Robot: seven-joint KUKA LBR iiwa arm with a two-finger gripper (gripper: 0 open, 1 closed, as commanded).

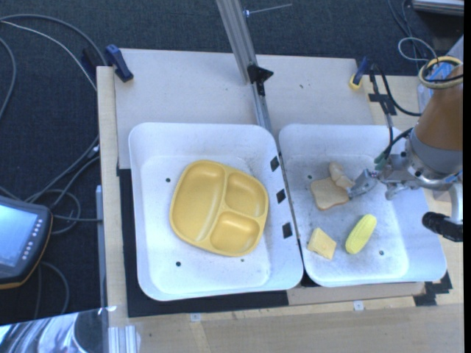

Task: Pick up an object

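At the far left, a dark screen (18, 240) sits on the floor, with black wires (44, 87) looping over the dark carpet. The wooden bench (184, 87) is pale and flat, with a blue clamp (118, 61) at its back left corner. The left bin (147, 271) is white, shallow and round at the corners. In it lies a yellow tray (218, 207) of smooth plastic, with soft round corners and a few dips for food. A shiny metal pole (239, 31) slants down to where the two bins meet.

The right bin (412, 267) is white too, with tiny dark specks. It has toy food in it. Two tan, lumpy bread pieces (327, 192) lie near the middle. In front of them sits a small pale yellow cheese wedge (321, 243). Beside the wedge lies a bumpy bright yellow corn cob (360, 233).

The gripper (360, 184) is grey metal and reaches in from the right, low in the right bin, touching or just beside the bread pieces. I cannot tell how it is set. Behind it, the arm (441, 123) is round, with an orange band.
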